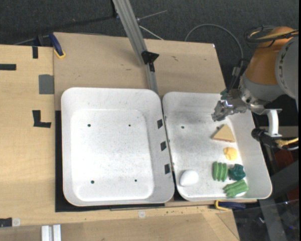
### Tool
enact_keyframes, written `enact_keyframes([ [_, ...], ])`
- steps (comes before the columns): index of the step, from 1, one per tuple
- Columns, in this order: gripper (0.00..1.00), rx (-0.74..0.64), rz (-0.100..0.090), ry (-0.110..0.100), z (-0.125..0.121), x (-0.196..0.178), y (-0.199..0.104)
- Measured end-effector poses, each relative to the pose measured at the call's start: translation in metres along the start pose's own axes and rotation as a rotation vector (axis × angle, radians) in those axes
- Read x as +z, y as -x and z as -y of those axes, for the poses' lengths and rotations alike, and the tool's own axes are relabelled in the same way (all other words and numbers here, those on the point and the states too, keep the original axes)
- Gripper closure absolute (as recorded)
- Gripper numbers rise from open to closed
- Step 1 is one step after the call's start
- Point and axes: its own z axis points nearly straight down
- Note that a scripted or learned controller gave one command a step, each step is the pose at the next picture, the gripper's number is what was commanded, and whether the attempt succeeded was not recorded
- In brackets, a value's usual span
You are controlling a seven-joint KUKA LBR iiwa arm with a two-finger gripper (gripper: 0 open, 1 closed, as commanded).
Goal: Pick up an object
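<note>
The grey arm with the orange band (265, 67) reaches in from the right edge of the camera view, its two-finger gripper (220, 112) hanging over the upper part of the right-hand shallow white bin (188, 109). The metal fingers point down and to the left, and at this size and slant it cannot be told whether they are spread or pressed together; nothing is visible between them.

Just below and slightly right of the gripper lies a tan wedge-shaped block (224, 134), flat on the bin floor and seemingly apart from the fingertips, though the gap is small. Below the wedge sits a small yellow lumpy piece (231, 153). Further down, near the bin's lower right corner, three items cluster together: a ribbed bright green piece (219, 171), a dark teal rounded piece (237, 172) touching it on the right, and a second lighter green ribbed piece (236, 188) just under them. A white egg-like ball (189, 177) rests well to their left, near the bin's lower left corner.

The left-hand shallow white bin (70, 134) sits beside it, touching along the middle edge. A grey metal post (133, 29) slants across the wooden bench (20, 149) above the bins.
</note>
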Motion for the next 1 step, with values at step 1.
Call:
enact_keyframes([
  [1, 1.00, -0.001, 0.000, 0.001, 0.0013, -0.0621, -0.0056],
])
